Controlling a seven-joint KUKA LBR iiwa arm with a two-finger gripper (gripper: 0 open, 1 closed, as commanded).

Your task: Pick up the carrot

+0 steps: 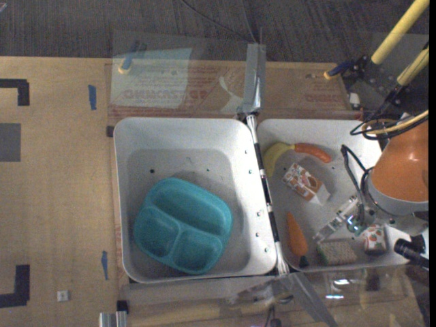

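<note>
The carrot (296, 234) is a slim orange cone with a dark green end. It lies in the right bin (272, 131), near the front left corner, pointing towards the front wall. My gripper (329, 230) hangs low over the same bin, just right of the carrot and apart from it, slanting down to the left. Nothing shows in its grasp. The arm's orange band (405, 172) sits above it at the right.
The right bin also holds a yellow banana (274, 157), a red-orange sausage shape (313, 152), a small carton (303, 182), a speckled sponge (337, 253) and a red-and-white cube (373, 239). A teal divided tray (182, 223) lies in the left bin (129, 182).
</note>
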